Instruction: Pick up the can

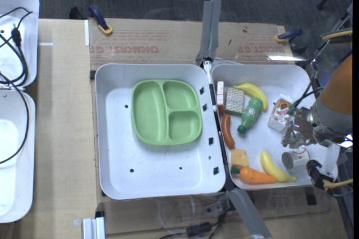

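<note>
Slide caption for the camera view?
End effector over the right bin above the can; green plate in left bin.

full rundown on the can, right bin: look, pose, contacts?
The can is small, with a grey metallic look, lying tipped with its round open-looking end toward the camera, near the right bin's front right corner. It sits just right of the lower banana's tip, possibly touching. The end effector is directly above it in the image; contact can't be judged. Label detail is too small to read.
</note>
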`<state>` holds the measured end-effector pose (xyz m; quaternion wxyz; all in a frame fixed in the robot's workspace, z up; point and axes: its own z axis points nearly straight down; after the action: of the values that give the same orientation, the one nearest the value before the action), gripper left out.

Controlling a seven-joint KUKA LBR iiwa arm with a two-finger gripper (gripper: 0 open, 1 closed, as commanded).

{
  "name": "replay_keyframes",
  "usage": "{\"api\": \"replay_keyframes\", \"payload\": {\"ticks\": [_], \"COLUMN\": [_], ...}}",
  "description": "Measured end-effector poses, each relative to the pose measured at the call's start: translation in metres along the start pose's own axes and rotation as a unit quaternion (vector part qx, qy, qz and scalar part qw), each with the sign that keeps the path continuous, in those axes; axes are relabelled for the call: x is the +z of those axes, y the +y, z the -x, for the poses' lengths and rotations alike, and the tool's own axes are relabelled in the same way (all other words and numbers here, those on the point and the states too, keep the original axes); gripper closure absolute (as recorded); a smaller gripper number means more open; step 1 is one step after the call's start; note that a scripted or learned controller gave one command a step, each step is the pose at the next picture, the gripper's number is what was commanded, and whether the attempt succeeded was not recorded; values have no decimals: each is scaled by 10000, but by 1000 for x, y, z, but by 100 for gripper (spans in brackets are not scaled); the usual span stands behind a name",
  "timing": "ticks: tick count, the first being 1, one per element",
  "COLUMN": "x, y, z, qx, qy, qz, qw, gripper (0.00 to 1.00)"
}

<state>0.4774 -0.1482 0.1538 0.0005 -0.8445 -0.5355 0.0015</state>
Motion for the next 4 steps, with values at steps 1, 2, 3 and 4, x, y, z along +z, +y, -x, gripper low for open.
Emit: {"api": "replay_keyframes", "payload": {"ticks": [1, 2, 3, 4], "x": [-8, -16, -16, 40], "y": [0, 1, 1, 14], "z": [0, 0, 0, 17], "qx": [-13, -27, -26, 338], "qy": [-10, -19, -20, 16], "qz": [-10, -20, -22, 117], "qw": [10000, 10000, 10000, 9994], "gripper": [100, 100, 0, 0]}}
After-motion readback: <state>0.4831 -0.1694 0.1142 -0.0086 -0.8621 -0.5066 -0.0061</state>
